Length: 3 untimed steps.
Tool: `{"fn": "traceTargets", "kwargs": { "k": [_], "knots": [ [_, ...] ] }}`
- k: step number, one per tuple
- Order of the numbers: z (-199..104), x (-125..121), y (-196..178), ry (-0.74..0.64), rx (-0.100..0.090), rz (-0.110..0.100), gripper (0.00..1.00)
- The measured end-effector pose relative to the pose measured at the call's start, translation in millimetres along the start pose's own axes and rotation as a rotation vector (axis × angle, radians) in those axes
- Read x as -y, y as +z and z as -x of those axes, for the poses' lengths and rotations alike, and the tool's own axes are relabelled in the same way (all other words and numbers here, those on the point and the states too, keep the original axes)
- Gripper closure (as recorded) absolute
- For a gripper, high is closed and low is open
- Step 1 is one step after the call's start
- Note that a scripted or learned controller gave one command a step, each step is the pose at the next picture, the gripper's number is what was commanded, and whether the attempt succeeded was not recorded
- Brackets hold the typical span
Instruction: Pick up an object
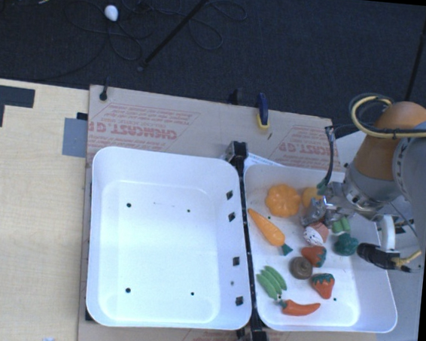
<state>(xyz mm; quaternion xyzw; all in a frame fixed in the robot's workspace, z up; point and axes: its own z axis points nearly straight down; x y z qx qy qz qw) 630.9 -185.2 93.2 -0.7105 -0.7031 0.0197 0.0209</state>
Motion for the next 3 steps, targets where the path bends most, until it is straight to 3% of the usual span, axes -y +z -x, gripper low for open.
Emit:
{"fn": "traceTargets", "kwargs": {
  "k": [1, 2, 3],
  "knots": [
    [-53.2, -4.4, -25.3, -0.010, -0.003, 0.026, 1.00],
    [-58.0, -6.7, 9.7, -0.006, -0.002, 0.029, 1.00],
    [-57.5, -8.0, 7.5, -0.006, 0.000, 0.037, 0.00]
  ]
}}
